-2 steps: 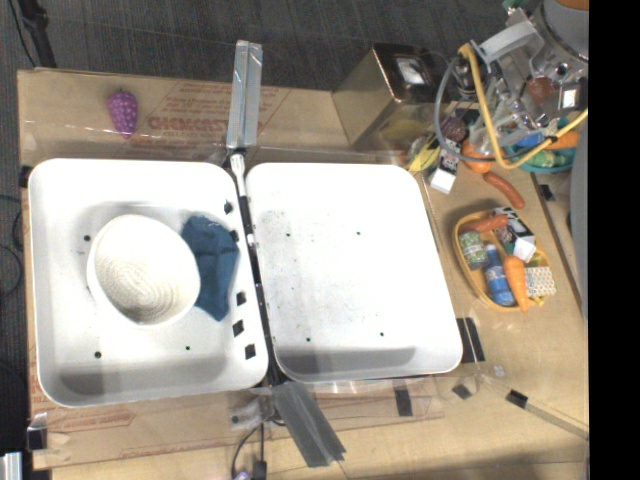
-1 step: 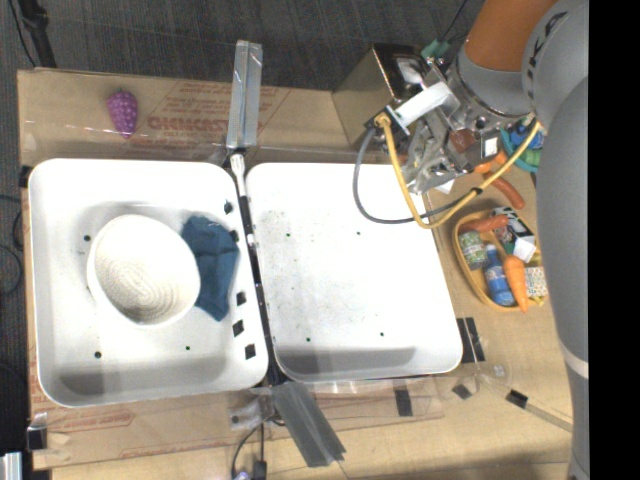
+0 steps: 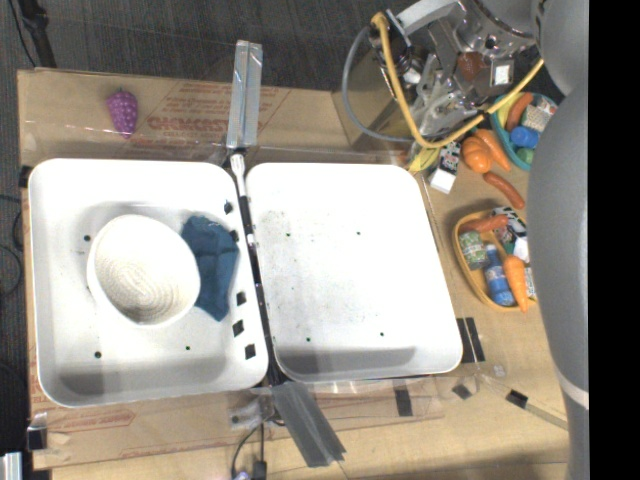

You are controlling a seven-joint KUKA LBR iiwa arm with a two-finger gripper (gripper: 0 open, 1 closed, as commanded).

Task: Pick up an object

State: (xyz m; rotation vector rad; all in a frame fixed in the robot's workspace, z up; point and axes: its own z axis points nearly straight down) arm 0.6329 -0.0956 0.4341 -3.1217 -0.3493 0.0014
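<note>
In the left bin [image 3: 60, 368] lies a round white woven object like a cap [image 3: 145, 268]. A crumpled dark blue cloth [image 3: 213, 263] rests against its right side. My gripper [image 3: 440, 108] hangs beyond the far right corner of the right bin [image 3: 350, 268], above the bench and away from both objects. Yellow and grey cables loop around it. Nothing shows in its grasp.
A purple grape-like toy [image 3: 122, 111] lies on the cardboard behind the left bin. Right of the bins are orange toys [image 3: 490, 153] and a small yellow basket [image 3: 495, 258] of toy food. A metal bar [image 3: 243, 93] stands behind the bins' divide.
</note>
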